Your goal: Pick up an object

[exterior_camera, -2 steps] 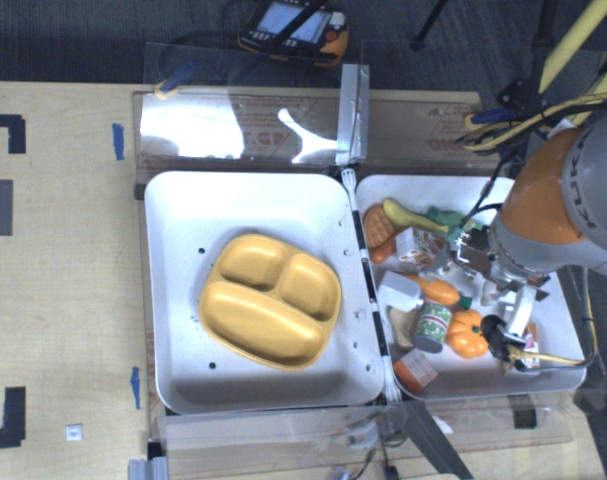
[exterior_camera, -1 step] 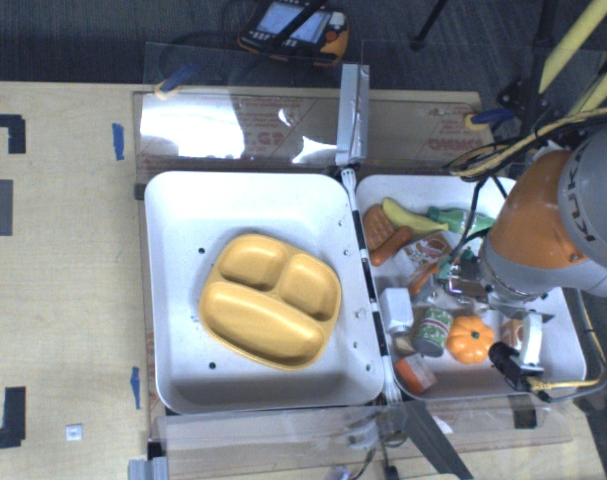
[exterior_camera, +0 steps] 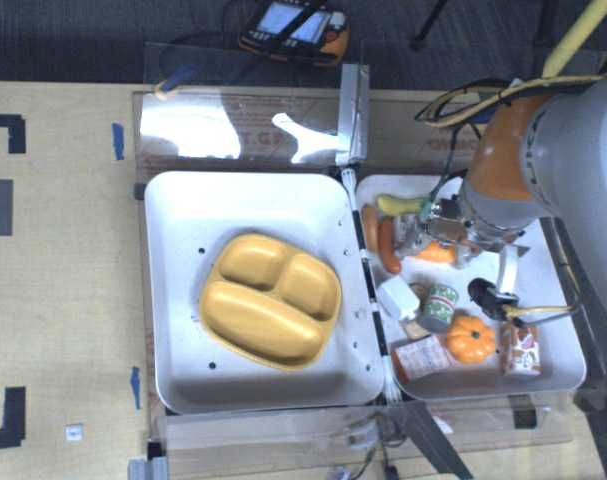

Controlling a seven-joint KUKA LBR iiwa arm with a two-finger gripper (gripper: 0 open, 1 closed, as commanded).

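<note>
Wooden bench, two white bins side by side, dark floor beyond at twelve o'clock.

Right bin holds the candidates. We take the orange piece under the gripper as the likely target; it lies in the bin's upper half, beside a red-orange sausage shape at its nine o'clock, with a yellow banana at eleven. We cannot tell how the gripper's jaws stand; the wrist hardware hides them, and we see nothing clearly held.

Toward six o'clock: white block, green can, small pumpkin, flat red packet, red-and-white carton.

Risk, as we judge it: the target sits tight among neighbours, so a closing grip may catch the sausage shape or push the piece aside and come up with nothing. Loose cables near the wrist could drag over the pumpkin.

Room: the right bin is crowded, with a little bare floor at its three o'clock wall. Left bin carries just a yellow divided tray, with open white margin all round.
</note>
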